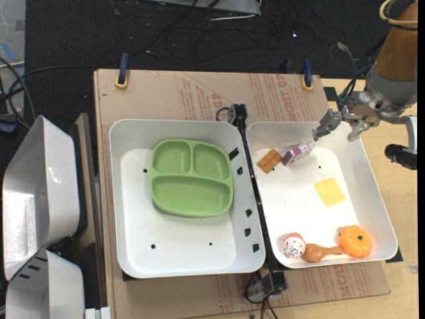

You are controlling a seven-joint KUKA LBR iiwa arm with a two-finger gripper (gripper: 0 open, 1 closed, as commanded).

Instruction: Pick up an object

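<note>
Camera view: gripper (340, 128) above right bin (378, 208) far edge, jaws spread, holding nothing; approach step; purple packet (297, 153) nearest, beside waffle (268, 160); next: descend, centre over packet, close

On my feed, a brown board (199, 92) carries two white bins: the left bin (126, 198) and the right bin (372, 178), touching at its middle. Two clamps (122, 72) (307, 74) grip its far edge. Cables (166, 38) trail beyond it, and grey tubs (40, 185) stand to its left.
</note>
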